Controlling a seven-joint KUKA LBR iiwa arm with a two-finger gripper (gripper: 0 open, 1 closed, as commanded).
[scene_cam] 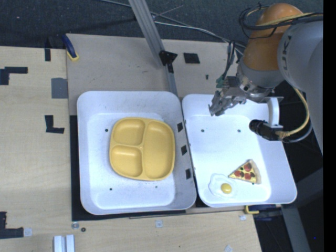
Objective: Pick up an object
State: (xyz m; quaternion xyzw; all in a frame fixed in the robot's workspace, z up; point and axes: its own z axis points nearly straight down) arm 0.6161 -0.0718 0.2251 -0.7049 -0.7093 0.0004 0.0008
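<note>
A: Left to right, what do we have?
B: Yellow divided plate (142,148) in left bin (89,140). Right bin (278,156): fried egg (222,186), pizza slice (245,171) near front. No readable writing.
A: Claw (219,106)?
B: Over the right bin's back; we can't tell its state.

Right bin (273,156) floor lies open — 2 toys, pizza slice (245,171) and fried egg (222,187), crowd its near edge.
</note>
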